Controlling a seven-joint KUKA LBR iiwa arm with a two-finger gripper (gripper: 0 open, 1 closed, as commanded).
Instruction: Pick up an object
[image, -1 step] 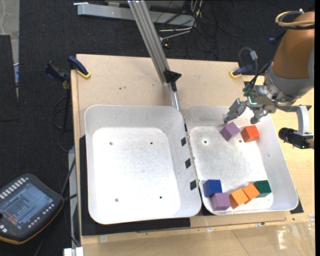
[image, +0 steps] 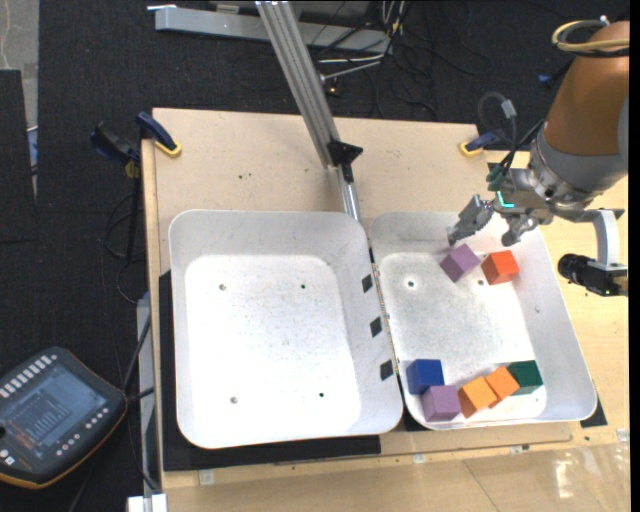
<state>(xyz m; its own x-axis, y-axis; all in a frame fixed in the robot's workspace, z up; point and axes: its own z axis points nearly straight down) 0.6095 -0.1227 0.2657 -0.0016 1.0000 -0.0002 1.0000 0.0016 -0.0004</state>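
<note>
Here you see the pincer (image: 492, 227) spread wide, holding nothing, above the right bin's (image: 560, 330) far end. A purple cube (image: 460, 262) and an orange cube (image: 500, 267) lie just beneath it.

Pale raw-wood surface (image: 260, 160), matt; two speckled white plastic bins (image: 200, 330), dull; coloured matt blocks (image: 461, 262) look like foam; ribbed metal bar (image: 300, 80), faintly shiny.
</note>
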